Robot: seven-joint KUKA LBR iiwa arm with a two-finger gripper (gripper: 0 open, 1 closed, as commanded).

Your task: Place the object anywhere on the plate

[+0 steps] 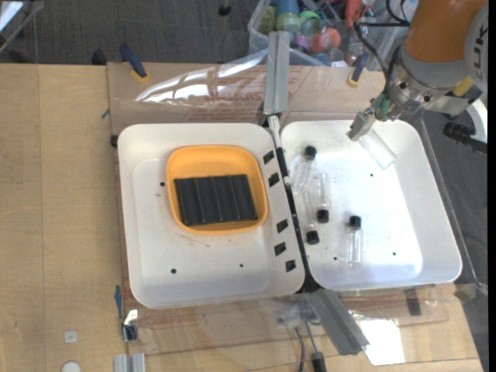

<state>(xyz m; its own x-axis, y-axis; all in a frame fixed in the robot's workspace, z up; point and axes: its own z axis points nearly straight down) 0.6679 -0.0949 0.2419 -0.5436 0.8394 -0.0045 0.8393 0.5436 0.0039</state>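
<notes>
Hovering over the far edge of the right bin (434, 208), my claw (363, 126) hangs tilted, and whether it is apart or together I cannot tell. Nothing sits in it that I can see. Below me lie clear vials with black caps: one (305, 163) near the divider, one (353, 237) toward the middle, two more (318, 211) beside the divider. The orange plate (182, 165) rests in the left bin (147, 262), carrying a black ridged block (215, 200).
</notes>
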